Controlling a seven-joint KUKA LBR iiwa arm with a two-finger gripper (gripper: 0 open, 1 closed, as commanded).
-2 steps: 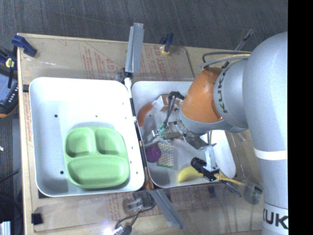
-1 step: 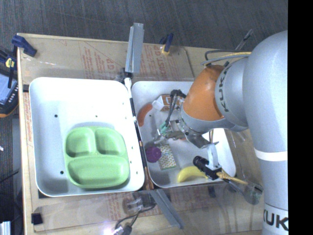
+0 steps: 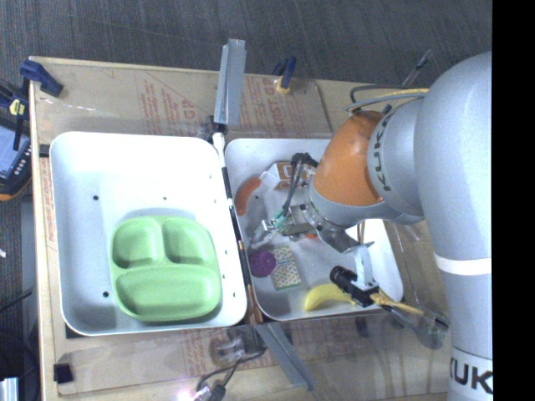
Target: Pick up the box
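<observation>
1. Camera view, far left – a blue clamp point(image 3: 38, 75) sits on the back corner of the bench point(image 3: 150, 98).
2. Left bin point(image 3: 75, 157) – holds one thing, a green divided tray point(image 3: 167, 270), lying flat toward the near side with its three compartments facing up.
3. A grey metal bar point(image 3: 230, 82) stands at the back, where the two bins meet. A second blue clamp point(image 3: 285, 70) is just right of it.
4. Right bin point(image 3: 322, 261), left side – an orange-red round thing point(image 3: 246, 195) is against the wall next to the left bin. A purple round thing point(image 3: 262, 262) lies nearer the camera.
5. The box point(image 3: 287, 268) is small and flat, with a patterned top. It lies on the bin floor just right of the purple thing, touching it or nearly so.
6. A white packet with orange print point(image 3: 280, 174) is at the far end of that bin, partly under my arm.
7. My gripper point(image 3: 280, 222) is down in the right bin, over the clutter between the packet and the box. It is near the box, but the box is not in it. I can't tell whether it is open or closed.
8. A yellow banana point(image 3: 324, 298) lies at the near edge, right of the box.
9. My arm, with its orange band point(image 3: 351, 170), covers the right half of the bin.
</observation>
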